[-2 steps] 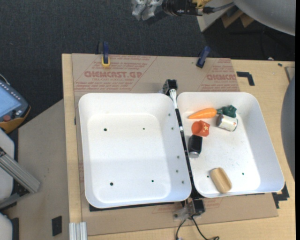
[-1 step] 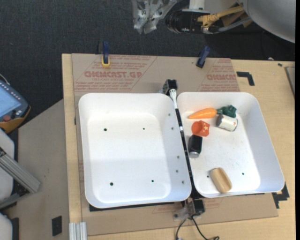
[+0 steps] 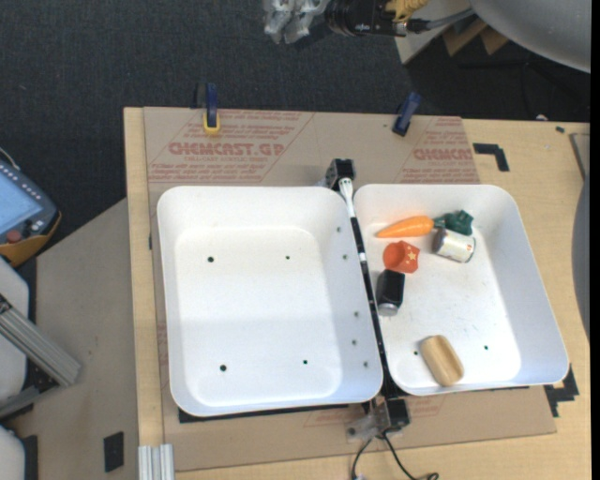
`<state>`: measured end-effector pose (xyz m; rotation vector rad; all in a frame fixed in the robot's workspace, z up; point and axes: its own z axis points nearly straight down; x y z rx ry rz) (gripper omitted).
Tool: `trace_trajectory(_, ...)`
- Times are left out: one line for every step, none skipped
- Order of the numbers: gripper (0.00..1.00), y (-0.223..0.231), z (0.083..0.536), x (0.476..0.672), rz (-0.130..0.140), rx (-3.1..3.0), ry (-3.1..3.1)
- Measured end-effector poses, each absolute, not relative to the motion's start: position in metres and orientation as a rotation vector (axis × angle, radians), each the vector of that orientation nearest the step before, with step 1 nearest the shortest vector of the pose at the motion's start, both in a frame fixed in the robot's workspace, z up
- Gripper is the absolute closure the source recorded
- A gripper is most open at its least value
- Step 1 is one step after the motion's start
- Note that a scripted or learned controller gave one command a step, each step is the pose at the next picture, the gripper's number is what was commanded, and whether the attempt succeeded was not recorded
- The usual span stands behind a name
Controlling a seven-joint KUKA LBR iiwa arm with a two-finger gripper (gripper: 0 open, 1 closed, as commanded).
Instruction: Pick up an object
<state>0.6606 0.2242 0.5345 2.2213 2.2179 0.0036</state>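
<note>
The floor around is dark carpet, and the desk (image 3: 281,136) is brown board with two white bins on it. The left bin (image 3: 187,281) has nothing to grab. The right bin (image 3: 525,281) holds all the things: an orange carrot (image 3: 405,226), a small red cup (image 3: 401,256), a black tube (image 3: 389,290), a white can with a green end (image 3: 454,242), and a tan bread roll (image 3: 441,360).

The claw (image 3: 291,19) hangs high at the top, far from the bins, and it is too blurry to tell its state.

The roll is the best pick, I think, because it lies alone near the front edge. Its long side runs from upper left to lower right. The claw should come straight down and squeeze across the short side.
</note>
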Motion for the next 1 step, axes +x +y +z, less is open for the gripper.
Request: trace_trajectory(1.00, 0.2140, 0.2806, 0.6638, -0.026, 2.230, 2.225)
